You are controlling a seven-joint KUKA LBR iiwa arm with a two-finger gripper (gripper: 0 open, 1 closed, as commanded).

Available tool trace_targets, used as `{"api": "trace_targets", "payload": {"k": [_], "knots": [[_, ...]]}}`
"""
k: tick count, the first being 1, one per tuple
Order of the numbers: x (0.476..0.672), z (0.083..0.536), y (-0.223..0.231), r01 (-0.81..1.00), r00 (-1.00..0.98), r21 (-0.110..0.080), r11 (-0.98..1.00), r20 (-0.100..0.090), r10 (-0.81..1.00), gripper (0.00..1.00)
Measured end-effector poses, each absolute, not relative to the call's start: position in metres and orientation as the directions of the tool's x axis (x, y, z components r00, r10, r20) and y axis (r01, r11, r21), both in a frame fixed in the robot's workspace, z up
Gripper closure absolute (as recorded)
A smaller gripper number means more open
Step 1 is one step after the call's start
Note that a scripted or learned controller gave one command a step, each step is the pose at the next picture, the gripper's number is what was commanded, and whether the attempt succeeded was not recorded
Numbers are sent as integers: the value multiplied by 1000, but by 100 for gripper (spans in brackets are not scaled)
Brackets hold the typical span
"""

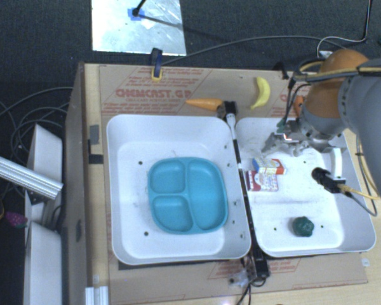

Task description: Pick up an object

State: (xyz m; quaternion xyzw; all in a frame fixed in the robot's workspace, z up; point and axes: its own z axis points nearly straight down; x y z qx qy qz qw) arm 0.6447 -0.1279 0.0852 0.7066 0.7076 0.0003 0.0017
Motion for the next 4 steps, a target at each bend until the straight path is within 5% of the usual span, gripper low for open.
{"api": "trace_targets", "payload": {"k": [1, 2, 3, 4], "knots": [[624, 85, -147, 1000, -1, 2, 1, -1, 1000, 0], [651, 150, -191, 1000, -1, 5, 1, -3, 1000, 0], [565, 169, -171, 1000, -1, 2, 1, -1, 1000, 0], [517, 167, -146, 1000, -1, 1, 1, 0, 1000, 0]]}}
